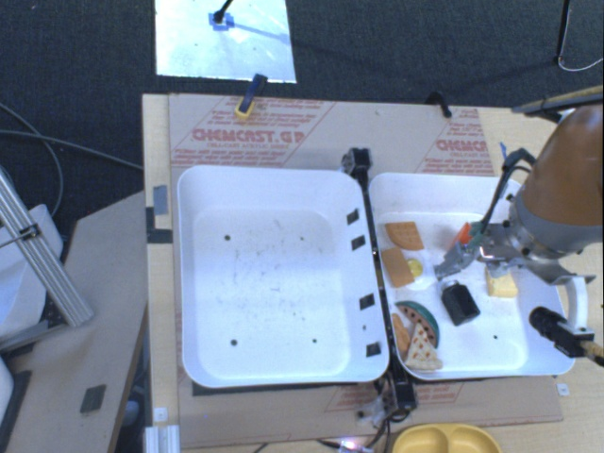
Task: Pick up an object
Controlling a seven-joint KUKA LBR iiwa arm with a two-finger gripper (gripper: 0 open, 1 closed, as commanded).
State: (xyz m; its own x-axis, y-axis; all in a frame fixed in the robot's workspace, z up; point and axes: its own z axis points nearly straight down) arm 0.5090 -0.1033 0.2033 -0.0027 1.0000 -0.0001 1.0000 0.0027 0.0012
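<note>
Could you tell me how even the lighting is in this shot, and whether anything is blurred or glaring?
Camera view: lighting is soft and fairly even; the left bin shows only faint shading along its walls; the metal sheet at top reflects a pale sheen; the arm at right looks soft-edged; the items in the right bin are reasonably sharp.

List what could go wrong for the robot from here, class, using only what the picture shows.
1. The items crowd the right bin: closing on the black block might nudge the yellow block or the cracker.
2. The gripper sits low among them, so the arm could sweep pieces aside.
3. The flat wedges by the bin wall look hard to grasp.
</note>
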